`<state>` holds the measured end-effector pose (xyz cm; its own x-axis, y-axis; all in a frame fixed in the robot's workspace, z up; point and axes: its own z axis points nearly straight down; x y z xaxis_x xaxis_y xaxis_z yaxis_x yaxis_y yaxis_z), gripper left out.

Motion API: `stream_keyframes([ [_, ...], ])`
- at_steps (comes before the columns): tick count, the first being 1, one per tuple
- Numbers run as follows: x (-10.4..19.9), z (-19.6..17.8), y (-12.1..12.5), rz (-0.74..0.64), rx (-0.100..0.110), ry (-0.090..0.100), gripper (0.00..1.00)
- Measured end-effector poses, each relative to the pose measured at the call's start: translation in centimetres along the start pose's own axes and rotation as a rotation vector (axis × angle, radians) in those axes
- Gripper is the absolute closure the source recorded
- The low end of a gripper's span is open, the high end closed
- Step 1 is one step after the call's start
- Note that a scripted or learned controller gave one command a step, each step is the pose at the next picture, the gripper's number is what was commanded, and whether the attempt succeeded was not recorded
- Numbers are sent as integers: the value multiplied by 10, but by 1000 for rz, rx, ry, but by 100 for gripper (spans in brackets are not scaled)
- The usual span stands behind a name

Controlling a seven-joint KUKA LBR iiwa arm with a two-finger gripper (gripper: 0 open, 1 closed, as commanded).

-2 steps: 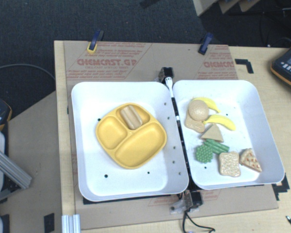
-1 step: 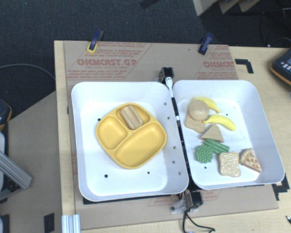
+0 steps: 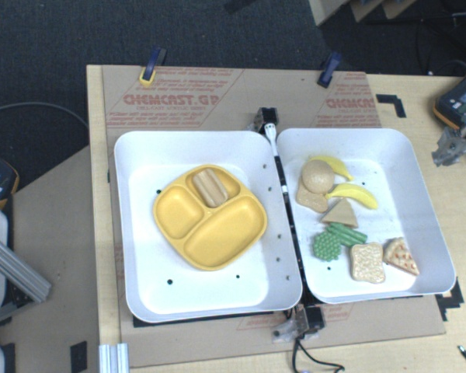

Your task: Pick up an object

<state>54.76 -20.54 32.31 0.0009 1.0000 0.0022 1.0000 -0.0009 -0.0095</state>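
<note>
The pickable things lie clustered in the right bin (image 3: 419, 208): two bananas (image 3: 352, 196), a round tan piece like a bun or potato (image 3: 318, 176), a tan wedge (image 3: 342, 212), a green broccoli floret (image 3: 326, 245) with green bean pods (image 3: 346, 234) beside it, a square cracker (image 3: 367, 262) and a pizza slice (image 3: 401, 256). Several touch or overlap, so the cracker and the pizza slice, lying a little apart near the bin's front, look like the easier targets; that is a judgement only.

In the left bin (image 3: 136, 231) sits a yellow divided plate (image 3: 210, 220), turned at an angle, with a brown hot-dog-like piece (image 3: 210, 186) resting in one of its upper compartments.

The two bins sit side by side on the worktop (image 3: 217, 92), probably so one serves as source and the other as destination.

At the right edge a grey and orange piece of the arm (image 3: 454, 127) pokes in, well clear of the bins. Whether the hand is spread or pressed together, I cannot tell. Nothing appears lifted yet.
</note>
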Motion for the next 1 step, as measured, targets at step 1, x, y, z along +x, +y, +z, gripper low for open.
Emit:
stream_keyframes([
  [1, -17, 137, 65, -3, 1, 2, 100],
])
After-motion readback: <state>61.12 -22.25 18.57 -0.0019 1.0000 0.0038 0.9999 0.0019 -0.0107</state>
